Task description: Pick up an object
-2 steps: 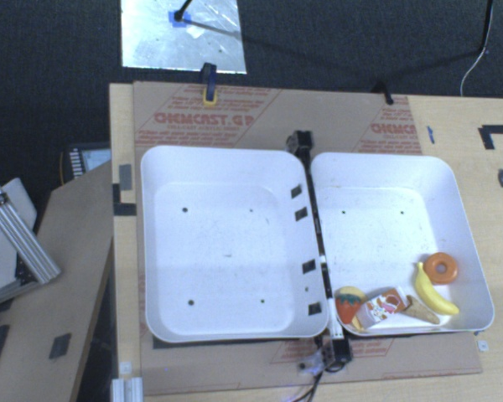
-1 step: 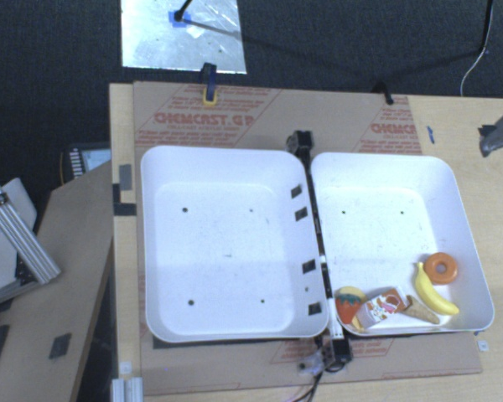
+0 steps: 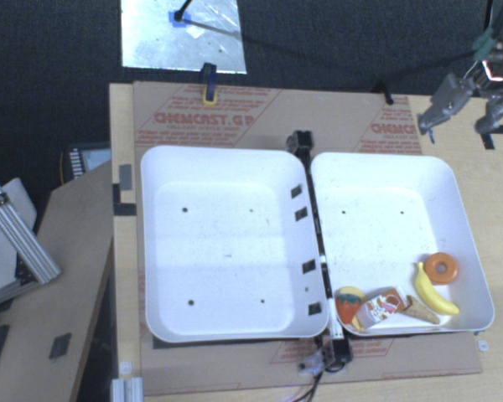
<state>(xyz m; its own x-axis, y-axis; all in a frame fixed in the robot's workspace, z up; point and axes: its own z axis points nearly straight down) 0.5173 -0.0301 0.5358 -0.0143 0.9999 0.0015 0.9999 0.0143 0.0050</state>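
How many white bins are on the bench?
2. The left white bin sits on the left side of the bench. The right white bin is beside it, touching along the middle, and holds a banana and other small things near its front edge.

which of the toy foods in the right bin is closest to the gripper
The orange donut. It sits farthest up the right bin, above the banana, toward the gripper.

The two bins [image 3: 226, 182] are white with tiny dark dots, the banana [image 3: 432, 291] is yellow, the doughnut [image 3: 441, 267] is orange, the packet [image 3: 381, 306] is red and white, and the board [image 3: 260, 111] is brown with red letters.
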